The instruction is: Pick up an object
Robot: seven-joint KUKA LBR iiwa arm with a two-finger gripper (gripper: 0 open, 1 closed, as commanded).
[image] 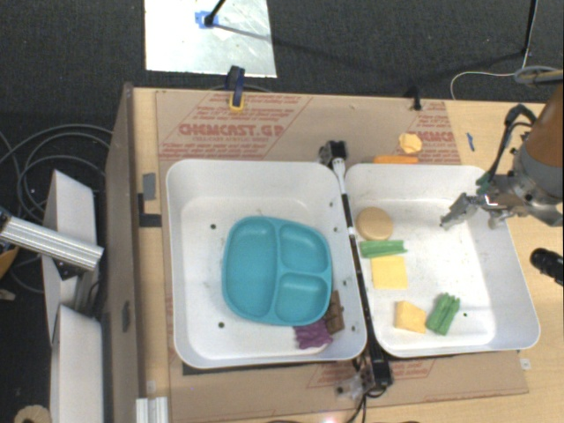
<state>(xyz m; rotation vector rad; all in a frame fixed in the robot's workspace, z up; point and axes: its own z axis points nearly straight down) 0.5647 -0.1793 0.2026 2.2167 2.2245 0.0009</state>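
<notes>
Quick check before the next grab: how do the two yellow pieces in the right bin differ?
The yellow square is flat, pale and square-cut; the yellow wedge is darker, chunkier and angled. The square lies just below the green strip by the divider; the wedge sits nearer the front wall, beside the green ridged piece. Both lie loose on the right bin floor, apart from the pincer.

Left bin (189, 236): divided plate (277, 270) inside.
Right bin (507, 271): toy foods clustered just right of the plate.
Gripper (473, 208): farther right.
</notes>
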